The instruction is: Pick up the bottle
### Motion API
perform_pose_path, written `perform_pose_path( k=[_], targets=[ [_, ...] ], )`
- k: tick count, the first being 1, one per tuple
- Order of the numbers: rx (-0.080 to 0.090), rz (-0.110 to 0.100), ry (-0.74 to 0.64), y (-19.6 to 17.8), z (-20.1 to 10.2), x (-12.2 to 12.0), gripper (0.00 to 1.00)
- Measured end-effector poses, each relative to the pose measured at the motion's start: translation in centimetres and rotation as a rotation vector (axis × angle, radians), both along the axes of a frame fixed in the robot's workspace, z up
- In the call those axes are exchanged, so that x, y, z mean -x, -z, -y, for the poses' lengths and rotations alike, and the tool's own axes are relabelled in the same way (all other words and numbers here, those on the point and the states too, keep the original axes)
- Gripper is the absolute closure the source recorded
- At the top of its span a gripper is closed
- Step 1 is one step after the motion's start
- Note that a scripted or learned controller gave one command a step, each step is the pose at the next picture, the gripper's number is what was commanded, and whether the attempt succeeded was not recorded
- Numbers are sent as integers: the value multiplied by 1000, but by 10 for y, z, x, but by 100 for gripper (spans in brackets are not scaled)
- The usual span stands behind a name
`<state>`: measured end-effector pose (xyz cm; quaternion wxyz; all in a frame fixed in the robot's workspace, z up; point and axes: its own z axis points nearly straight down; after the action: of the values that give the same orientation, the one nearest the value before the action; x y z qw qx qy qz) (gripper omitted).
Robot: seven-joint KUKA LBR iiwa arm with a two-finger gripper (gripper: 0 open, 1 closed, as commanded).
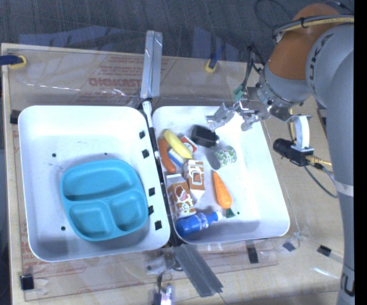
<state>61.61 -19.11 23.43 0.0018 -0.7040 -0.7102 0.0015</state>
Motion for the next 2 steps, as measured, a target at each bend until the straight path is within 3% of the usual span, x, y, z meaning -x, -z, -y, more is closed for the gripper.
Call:
perform_pose_path(
  k=[1,2],
  targets=[
    [1,3,109,25,-59,-41,0],
    [1,4,141,114,-30,-41,0]
  ],
)
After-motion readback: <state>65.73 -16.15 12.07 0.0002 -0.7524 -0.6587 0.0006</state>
